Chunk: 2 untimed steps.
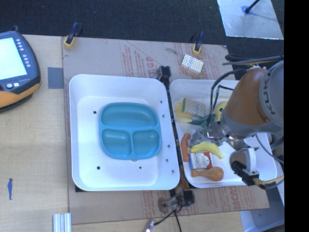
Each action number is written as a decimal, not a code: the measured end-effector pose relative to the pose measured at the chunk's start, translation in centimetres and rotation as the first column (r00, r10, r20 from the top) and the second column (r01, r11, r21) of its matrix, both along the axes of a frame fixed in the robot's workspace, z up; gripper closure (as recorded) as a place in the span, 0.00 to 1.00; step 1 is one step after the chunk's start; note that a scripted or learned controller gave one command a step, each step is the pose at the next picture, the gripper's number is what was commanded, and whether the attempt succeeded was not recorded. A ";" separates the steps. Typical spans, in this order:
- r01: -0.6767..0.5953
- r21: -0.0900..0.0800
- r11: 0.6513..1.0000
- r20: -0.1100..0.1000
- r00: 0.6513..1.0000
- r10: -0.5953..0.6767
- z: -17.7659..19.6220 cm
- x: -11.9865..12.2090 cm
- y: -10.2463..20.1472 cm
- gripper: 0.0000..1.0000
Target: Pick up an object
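End effector (208, 132) is low in right bin (270, 170), just above banana (207, 149); open/closed state: can't tell. Banana looks like light, smooth plastic, prob slippery, curved. Best grip is across mid-body, not the tapered ends. Carrot (186, 146) sits just left of it.

Arm (248, 105) reaches leftward — gripper (208, 132) pointed down; wrist bent.

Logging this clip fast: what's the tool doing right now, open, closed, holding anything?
Tool: down in the right bin over the banana; cannot be told whether it is open, closed or holding anything.
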<state>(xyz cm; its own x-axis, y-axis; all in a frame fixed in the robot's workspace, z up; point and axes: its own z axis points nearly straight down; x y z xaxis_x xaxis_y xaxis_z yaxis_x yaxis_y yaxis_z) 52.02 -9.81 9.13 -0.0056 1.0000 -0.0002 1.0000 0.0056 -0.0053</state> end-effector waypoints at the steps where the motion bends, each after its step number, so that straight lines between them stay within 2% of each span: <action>1: 0.002 0.000 1.000 0.003 1.000 -0.002 4.4 8.1 -1.0 0.00; 2: 0.000 0.000 1.000 0.000 1.000 0.000 0.0 9.3 -0.2 0.00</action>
